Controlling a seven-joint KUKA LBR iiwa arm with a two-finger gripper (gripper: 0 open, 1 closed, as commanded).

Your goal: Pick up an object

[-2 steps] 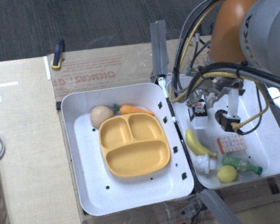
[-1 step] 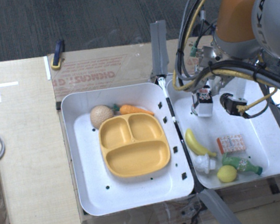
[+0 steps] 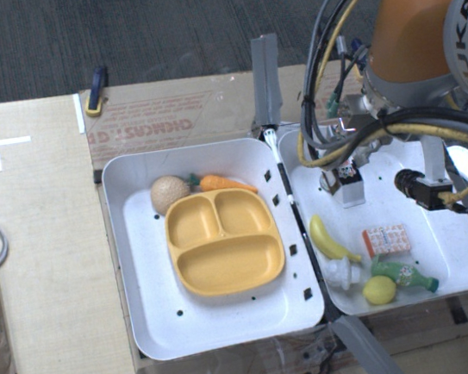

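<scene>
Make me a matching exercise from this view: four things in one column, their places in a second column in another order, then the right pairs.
Things
1. tray
2. carrot
3. banana
4. lemon

Places
A. right bin, near its front edge
B. middle of the left bin
C. right bin, along its left wall
D. left bin, behind the tray

Pairs: 1-B, 2-D, 3-C, 4-A

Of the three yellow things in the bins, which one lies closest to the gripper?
The banana, in the right bin below the gripper. The lemon lies farther down, and the yellow divided plate sits in the left bin.
</scene>
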